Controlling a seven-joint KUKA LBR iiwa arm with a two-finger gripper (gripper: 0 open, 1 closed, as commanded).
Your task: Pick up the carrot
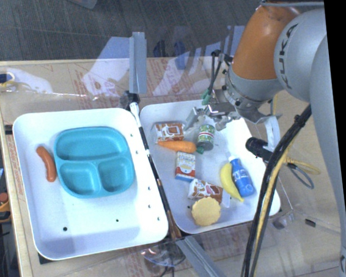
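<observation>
The orange carrot point(177, 146) lies on its side in the upper left part of the right bin point(255, 133), pointing left to right. My gripper point(207, 116) hangs over the upper middle of that bin, up and to the right of the carrot and apart from it. A small green jar point(206, 136) stands just below the gripper, touching the carrot's right end. Nothing is seen held.
Around the carrot lie a snack packet point(168, 131), a red-and-white carton point(186, 165), a second packet point(204, 190), a banana point(228, 181), a blue bottle point(241, 177) and a round yellow biscuit point(206, 211). The left bin point(90, 226) holds a teal divided tray point(94, 159) and a sausage point(46, 163).
</observation>
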